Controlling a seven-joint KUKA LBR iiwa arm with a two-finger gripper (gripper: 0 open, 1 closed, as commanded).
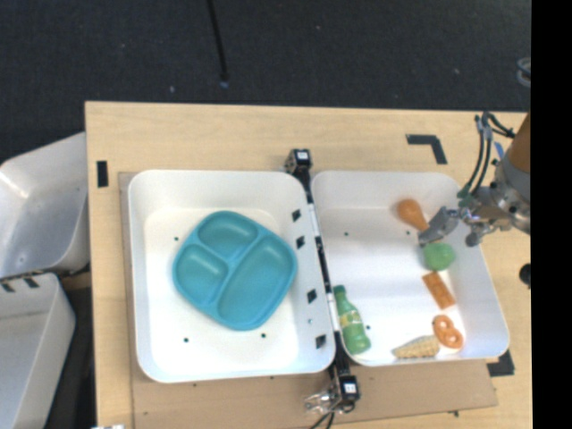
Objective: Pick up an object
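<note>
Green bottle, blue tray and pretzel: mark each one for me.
Green bottle [350, 322], camera view, on its body.
Blue tray [234, 269], camera view, on the ridge between its compartments.
Pretzel [448, 331], camera view, on its looped middle.

So the light wooden desk sits on a dark, speckled carpet-like floor, with a thin black cable trailing across it. Off to the left there's some white plastic housing. Lighting's pretty even, no harsh shadows.

Right bin's middle lies open; toys crowd its right side.
</note>
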